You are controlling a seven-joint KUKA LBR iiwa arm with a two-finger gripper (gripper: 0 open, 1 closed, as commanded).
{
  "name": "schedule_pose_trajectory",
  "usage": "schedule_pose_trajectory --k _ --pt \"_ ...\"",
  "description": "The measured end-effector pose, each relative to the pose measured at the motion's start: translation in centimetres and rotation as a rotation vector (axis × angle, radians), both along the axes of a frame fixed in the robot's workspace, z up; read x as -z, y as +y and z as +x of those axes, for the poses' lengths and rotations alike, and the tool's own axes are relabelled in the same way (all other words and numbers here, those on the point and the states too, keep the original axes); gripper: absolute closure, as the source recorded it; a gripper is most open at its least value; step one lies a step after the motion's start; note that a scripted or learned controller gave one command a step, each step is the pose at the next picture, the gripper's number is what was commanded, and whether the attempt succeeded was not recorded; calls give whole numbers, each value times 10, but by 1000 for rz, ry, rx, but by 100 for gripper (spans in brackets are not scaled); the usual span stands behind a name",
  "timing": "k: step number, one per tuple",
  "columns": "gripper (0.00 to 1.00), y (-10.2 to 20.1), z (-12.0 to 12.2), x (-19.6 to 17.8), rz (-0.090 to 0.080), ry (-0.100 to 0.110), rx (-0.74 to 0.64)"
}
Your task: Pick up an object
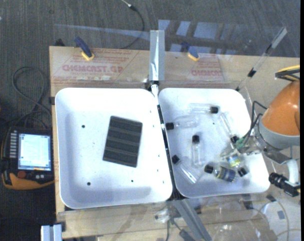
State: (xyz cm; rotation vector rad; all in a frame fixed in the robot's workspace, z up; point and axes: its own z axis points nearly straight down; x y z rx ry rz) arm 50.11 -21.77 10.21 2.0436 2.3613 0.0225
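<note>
Left bin (71,185): smooth white plastic, shallow, rounded corners. It holds one flat dark ribbed rectangular pad (122,141), long axis running near-to-far with a slight tilt.

Right bin (167,134): clear glass vials (197,149) with black caps, scattered at mixed angles; one lies with its long axis near-to-far.

Gripper (237,152) sits at the right bin's right side, among the vials near a dark-capped vial (223,173). Whether it is apart or together: cannot tell.
</note>
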Motion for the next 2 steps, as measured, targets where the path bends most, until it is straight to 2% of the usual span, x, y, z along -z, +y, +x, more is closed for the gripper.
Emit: schedule_pose_trajectory --k 1,2 --pt "100 50 11 -129 1 24 37" --pt "100 100 44 -119 0 26 -9"
